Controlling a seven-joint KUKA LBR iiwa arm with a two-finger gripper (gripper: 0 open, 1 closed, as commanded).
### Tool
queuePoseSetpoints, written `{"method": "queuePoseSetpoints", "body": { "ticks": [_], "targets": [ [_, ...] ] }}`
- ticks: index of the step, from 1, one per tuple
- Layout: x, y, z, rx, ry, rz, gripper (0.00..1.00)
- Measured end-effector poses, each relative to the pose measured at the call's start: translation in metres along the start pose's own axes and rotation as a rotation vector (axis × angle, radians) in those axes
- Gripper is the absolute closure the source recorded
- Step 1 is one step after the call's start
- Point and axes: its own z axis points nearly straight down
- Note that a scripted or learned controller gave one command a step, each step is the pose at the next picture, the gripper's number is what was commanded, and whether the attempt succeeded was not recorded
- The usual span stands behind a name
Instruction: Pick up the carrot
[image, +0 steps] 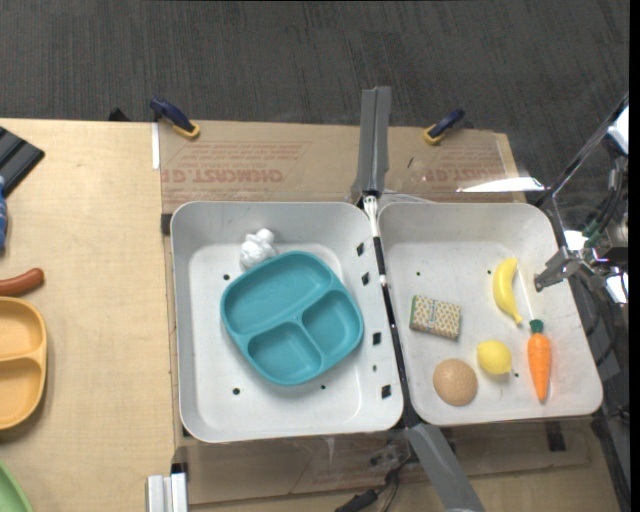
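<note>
- The orange plastic carrot (540, 366), a smooth tapered cone with a small green top, lies in the right white bin (470, 232) near its right wall, towards the front right corner. Its green end points to the back of the bin and its tip to the front.
- The yellow curved plastic banana (507, 290) lies just behind the carrot, near the same right wall, its lower end close to the carrot's green top.
- The small round yellow lemon (494, 357) sits just left of the carrot, apart from it.
- The tan, egg-shaped ball (455, 382) with a matte surface rests near the front edge of the right bin, left of the lemon.
- The flat rectangular speckled sponge-like block (435, 316) with a pale green edge lies near the middle of the right bin.
- The metal two-finger gripper (566, 268) shows at the right rim of the right bin, above and behind the carrot, touching none of the toys; whether its fingers are apart or together cannot be made out.
- The left white bin (200, 400) holds a teal plastic divided plate (290, 318) with three compartments and rounded corners, set at a slant in the middle.
- A small crumpled white lump (258, 246) lies by the plate's back edge, towards the back left corner of the left bin.
</note>
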Motion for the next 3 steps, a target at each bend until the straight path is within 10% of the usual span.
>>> {"method": "queuePoseSetpoints", "body": {
  "ticks": [1, 2, 3],
  "targets": [
    [-0.003, -0.050, 0.119, 0.001, 0.005, -0.167, 0.00],
    [0.000, -0.001, 0.143, -0.002, 0.006, -0.310, 0.00],
    [-0.002, -0.001, 0.133, -0.003, 0.002, -0.306, 1.00]
  ]
}}
